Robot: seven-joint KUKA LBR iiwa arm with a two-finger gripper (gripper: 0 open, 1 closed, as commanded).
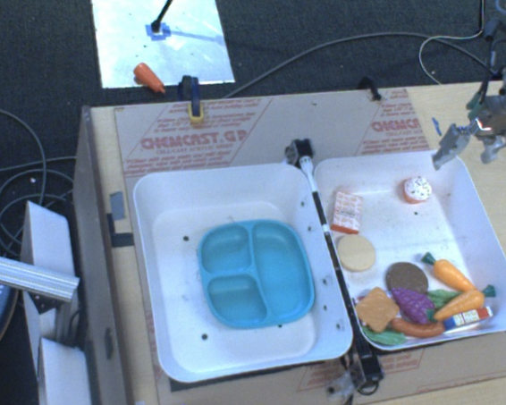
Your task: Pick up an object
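hovering past the upper right corner of the right bin (496, 243), your gripper (468, 144) hangs with its two fingers spread apart and nothing between them (the arm itself barely enters from the right). moving outward from it, the nearest candidate is the small round white-and-pink piece (418, 190), near the bin's far wall and apart from everything else; it looks like light, rigid toy food, and i judge it the easiest pick, since you can close across its width with free space on all sides. next comes the small red-and-white packet (346, 212) beside the divider between the bins; it carries print, but the writing is too small to read, and a flat packet like that may be thin and slippery, so take it across its short sides. below it lies the pale round disc (357, 253), flat and hard to get fingers under. the crowd at the near end is riskier: brown disc (406, 277), purple grapes (413, 302), an orange carrot (448, 274) and other pieces touch or overlap, so a grasp there could catch two. the left bin (167, 278) holds a blue divided plate (255, 272), broad and shallow, best left alone. on the cardboard sheet (254, 125) under the bins, red lettering repeats twice; only fragments like "gp" can be made out.
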